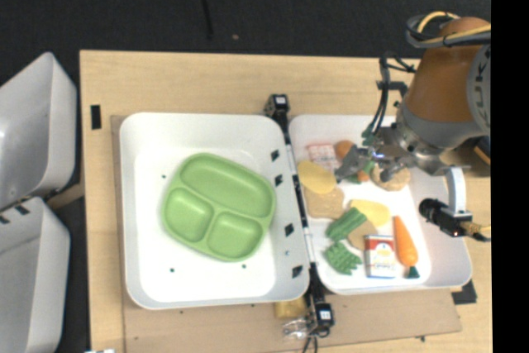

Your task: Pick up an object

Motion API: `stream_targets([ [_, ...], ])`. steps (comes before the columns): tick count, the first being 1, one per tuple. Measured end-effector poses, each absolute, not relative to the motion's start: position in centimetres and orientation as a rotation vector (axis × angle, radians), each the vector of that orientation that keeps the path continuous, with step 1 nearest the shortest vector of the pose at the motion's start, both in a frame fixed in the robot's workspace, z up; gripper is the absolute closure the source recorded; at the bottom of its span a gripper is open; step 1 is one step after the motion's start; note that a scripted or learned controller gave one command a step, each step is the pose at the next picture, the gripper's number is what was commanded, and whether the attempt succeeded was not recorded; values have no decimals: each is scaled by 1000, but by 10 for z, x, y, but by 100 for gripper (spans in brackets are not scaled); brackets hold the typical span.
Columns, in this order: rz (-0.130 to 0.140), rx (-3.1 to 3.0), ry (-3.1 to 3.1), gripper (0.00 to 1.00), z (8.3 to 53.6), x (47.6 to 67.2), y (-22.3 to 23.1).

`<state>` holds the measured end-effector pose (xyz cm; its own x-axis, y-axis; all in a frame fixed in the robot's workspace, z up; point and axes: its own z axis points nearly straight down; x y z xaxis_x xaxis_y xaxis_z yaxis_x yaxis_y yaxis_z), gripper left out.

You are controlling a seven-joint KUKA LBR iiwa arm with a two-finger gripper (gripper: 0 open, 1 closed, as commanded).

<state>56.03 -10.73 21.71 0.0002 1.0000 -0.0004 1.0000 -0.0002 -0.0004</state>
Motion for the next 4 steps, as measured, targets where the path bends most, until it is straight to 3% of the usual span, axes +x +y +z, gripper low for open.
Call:
stream_targets([
  [1, -3, -2227, -2221, 0, 302, 492, -113],
  [2, -4, -2216, -2232, 0, 293, 581, -53],
  [3, 6, -2206, -2227, 0, 252, 500, 45],
  [4, -25, -2217, -2238, 0, 466, 500, 119],
])
